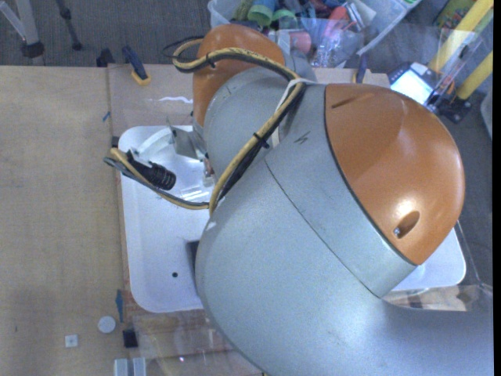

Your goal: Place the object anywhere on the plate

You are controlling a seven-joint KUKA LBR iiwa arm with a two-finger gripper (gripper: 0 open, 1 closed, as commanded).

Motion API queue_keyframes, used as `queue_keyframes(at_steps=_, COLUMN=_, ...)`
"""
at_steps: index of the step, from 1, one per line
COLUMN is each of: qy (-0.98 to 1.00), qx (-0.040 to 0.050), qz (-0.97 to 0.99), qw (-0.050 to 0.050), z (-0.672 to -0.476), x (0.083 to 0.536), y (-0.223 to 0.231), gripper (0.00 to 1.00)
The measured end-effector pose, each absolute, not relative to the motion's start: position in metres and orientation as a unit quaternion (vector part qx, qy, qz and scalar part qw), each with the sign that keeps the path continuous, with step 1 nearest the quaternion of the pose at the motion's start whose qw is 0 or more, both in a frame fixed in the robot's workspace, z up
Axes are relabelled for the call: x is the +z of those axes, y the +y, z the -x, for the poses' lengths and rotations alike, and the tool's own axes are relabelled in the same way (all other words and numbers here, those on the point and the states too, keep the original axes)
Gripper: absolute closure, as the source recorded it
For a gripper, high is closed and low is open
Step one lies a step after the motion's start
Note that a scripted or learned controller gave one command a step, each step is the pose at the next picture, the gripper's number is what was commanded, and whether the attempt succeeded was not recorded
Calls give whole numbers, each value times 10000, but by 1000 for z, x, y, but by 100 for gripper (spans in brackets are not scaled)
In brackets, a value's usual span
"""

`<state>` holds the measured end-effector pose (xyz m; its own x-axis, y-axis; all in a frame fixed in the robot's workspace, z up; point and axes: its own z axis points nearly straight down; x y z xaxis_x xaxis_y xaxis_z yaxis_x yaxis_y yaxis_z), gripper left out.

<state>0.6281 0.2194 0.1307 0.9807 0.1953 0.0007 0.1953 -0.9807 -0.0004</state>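
The big grey robot arm (313, 249) with its orange domed joint cover (395, 163) is leaning in from the right and spreading over most of the two shallow white plastic bins (149, 249), so that a strip of the left bin's floor and rim and a corner of the right bin are peeking out from under it. A second orange band (235, 49) is sitting higher up, near the wrist, and the arm is bending down from there toward the far left corner of the left bin. A yellow-and-black cable (235, 159) is running along the arm's casing and looping out over the bin to a black connector (153, 175). The gripper (186, 146) is lying mostly hidden under the wrist, so I cannot tell its grip, and I cannot make out the plate or the object to be placed. A clear tub of mixed colourful toys (313, 6) is standing beyond the bench.
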Motion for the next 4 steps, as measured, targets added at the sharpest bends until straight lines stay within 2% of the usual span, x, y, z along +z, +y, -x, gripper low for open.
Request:
queue_keyframes(at_steps=1, qy=-1691, qx=-89, qz=9856, qw=24, z=-538, x=94, y=178, gripper=100)
queue_keyframes(at_steps=2, qy=-2560, qx=-21, qz=9667, qw=1, z=-586, x=87, y=205, gripper=100)
queue_keyframes(at_steps=3, qy=-3786, qx=27, qz=9256, qw=4, z=-547, x=189, y=187, gripper=100)
queue_keyframes(at_steps=4, qy=-4069, qx=32, qz=9135, qw=7, z=-483, x=210, y=225, gripper=100)
